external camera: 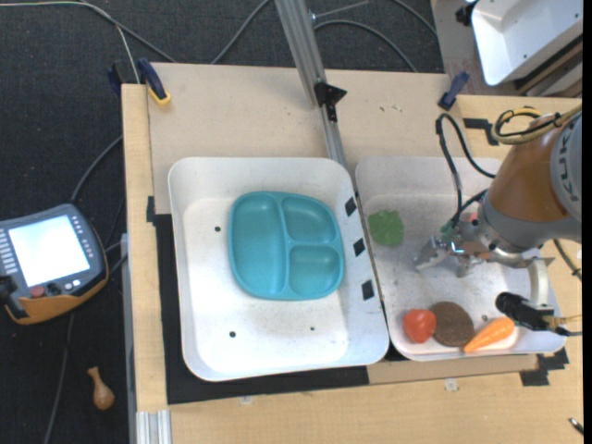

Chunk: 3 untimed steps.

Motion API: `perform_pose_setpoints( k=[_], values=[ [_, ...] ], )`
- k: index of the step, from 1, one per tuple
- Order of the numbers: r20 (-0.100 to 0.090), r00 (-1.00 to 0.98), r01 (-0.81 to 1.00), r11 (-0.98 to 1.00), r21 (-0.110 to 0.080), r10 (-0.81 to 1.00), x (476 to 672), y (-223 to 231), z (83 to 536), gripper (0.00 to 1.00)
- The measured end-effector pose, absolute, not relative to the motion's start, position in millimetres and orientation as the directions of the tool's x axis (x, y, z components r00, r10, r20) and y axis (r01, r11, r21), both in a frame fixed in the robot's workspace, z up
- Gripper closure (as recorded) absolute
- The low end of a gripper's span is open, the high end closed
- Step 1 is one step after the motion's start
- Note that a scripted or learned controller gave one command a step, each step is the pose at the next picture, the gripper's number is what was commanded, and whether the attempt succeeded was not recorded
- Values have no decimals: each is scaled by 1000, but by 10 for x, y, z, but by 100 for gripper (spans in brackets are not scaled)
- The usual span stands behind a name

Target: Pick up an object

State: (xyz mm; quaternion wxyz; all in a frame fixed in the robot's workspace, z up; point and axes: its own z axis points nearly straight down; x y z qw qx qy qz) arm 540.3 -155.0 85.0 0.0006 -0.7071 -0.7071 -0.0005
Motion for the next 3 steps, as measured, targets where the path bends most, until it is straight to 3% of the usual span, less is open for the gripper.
perform_pose_setpoints(
  k=[1, 3],
  values=[
    [-2, 0, 1000, 0, 8, 1000, 5425, -1560, 994, 100],
    [-1, -2, 1000, 2, 6, 1000, 5441, -1397, 2177, 100]
  ],
)
